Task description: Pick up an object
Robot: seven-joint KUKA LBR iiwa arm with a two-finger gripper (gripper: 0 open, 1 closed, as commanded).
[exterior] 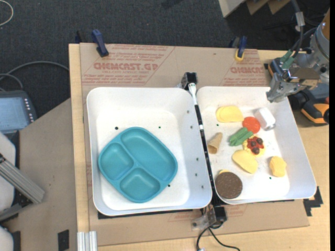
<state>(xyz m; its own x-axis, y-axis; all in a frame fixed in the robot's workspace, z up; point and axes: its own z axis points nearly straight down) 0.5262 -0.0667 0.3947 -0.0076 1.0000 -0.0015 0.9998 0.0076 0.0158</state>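
The right bin (301, 163) holds several toy foods. At its far side lie a pale yellow piece (229, 114), a red tomato (251, 124) and a white block (264, 117). Further forward are a green bean bunch (239, 136), a tan cone (214, 142), dark red berries (255, 144), a yellow lemon-like piece (245, 161) and a small yellow piece (277, 166). A brown round cookie (229, 185) sits near the front rim. My gripper (276, 94) hangs above the bin's far right corner, just beyond the white block, with nothing visibly in it.
The left bin (99, 103) holds a teal divided plate (137, 163). A black divider clip (189, 80) sits between the bins at the back. Blue and yellow clamps (99, 42) hold the cardboard base at its far edge.
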